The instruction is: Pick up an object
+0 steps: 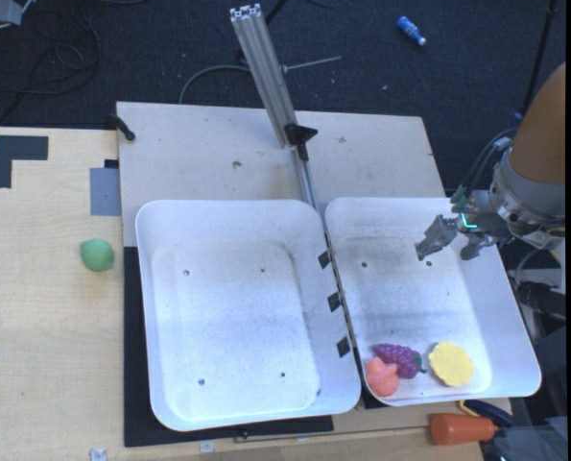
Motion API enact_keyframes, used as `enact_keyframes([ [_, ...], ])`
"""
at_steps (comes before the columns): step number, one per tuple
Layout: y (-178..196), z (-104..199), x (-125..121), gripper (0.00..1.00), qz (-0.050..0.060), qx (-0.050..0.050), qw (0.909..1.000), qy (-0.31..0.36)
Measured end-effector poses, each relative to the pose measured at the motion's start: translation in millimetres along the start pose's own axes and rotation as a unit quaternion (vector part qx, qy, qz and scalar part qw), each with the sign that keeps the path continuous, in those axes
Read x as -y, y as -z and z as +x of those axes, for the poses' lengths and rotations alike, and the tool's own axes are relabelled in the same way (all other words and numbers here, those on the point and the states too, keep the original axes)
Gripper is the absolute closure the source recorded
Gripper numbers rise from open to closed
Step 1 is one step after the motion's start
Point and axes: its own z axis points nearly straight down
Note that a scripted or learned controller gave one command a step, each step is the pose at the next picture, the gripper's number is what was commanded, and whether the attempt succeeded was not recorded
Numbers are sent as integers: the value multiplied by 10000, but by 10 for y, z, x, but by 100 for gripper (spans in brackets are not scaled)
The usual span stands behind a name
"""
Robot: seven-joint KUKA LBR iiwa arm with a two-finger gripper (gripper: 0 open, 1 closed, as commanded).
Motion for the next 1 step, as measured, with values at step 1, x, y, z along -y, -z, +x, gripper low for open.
enact_keyframes([
  [1, 0, 0, 0, 0, 0, 0, 10000, 0],
])
